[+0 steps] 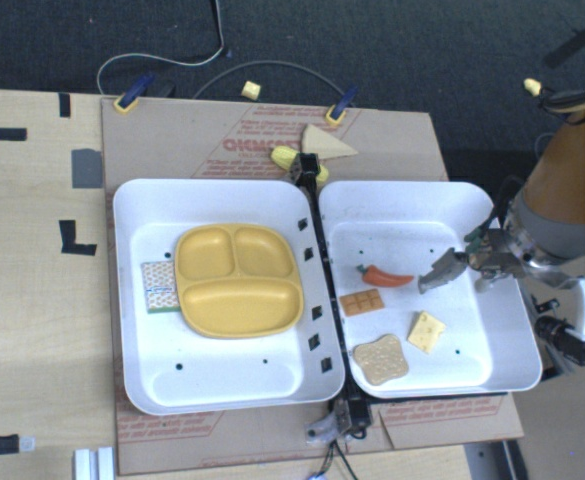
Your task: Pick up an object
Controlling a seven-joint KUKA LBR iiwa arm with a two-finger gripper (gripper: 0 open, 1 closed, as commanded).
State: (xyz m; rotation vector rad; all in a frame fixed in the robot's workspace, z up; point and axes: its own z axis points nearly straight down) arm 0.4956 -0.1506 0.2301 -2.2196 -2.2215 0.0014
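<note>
The right bin [412,200] holds a red chili pepper [387,278], a small brown waffle piece [362,302], a yellow cheese wedge [427,331] and a tan slice of bread [380,358]. My gripper [467,271] hangs over the right side of this bin, just right of the pepper and above the cheese. Its fingers stand apart, open, one grey finger [438,272] pointing left toward the pepper. Nothing is between them.
The left bin [132,208] holds a yellow divided plate [239,278] with a small patterned card [159,286] beside its left edge. A tan wedge and a yellow piece [317,148] lie on the cardboard behind the bins. Black clips run along the seam between the bins.
</note>
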